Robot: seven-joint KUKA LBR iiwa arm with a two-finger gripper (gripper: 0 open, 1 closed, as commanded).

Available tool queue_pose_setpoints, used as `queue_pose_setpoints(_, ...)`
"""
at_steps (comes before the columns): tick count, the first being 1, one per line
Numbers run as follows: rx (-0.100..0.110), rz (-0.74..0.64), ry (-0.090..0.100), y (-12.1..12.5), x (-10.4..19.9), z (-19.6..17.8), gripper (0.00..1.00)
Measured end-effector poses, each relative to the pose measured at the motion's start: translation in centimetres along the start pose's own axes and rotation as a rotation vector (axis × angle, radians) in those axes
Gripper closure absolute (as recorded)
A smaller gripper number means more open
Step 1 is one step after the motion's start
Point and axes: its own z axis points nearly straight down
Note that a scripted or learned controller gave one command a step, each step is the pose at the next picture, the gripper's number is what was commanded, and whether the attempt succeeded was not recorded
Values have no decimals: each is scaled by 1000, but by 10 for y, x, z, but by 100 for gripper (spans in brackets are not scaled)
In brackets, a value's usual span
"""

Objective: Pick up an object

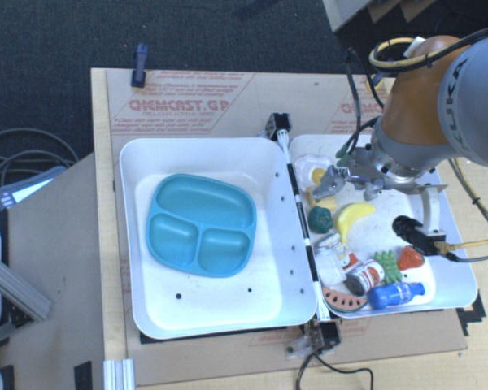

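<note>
Across the middle of the frame two shallow white bins are sitting side by side on a cardboard-covered bench (179, 96). The left bin (138, 165) is holding a blue divided plate (202, 224), which is lying flat near the bin's centre with bare white floor showing all round it, widest toward the lower edge.

The right bin (464, 287) is carrying the small items, crowded toward its lower left. A dark green round piece (319, 218) is lying close to the dividing wall, just beside a yellow banana (352, 218). Below them, a red and white can (364, 276), a green ridged piece (388, 265) and a red strawberry-like piece (411, 258) are clustering together. A blue bottle (395, 294) is lying on its side along the lower rim, next to a watermelon slice (344, 301) at the lower left corner. A pale yellow-centred piece (316, 174) is resting near the upper left corner.

From the right the grey and orange arm is reaching in, covering the upper part of this bin. Its gripper (335, 177) is hanging over the upper left area, above the banana and green piece; how far the jaws are parted cannot be told, and nothing is visibly held between them. A black fitting (412, 231) is projecting over the open white floor at the right of the bin.
</note>
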Motion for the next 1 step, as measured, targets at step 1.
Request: queue_pose_setpoints(1,2,1,0,-12,-48,51,0)
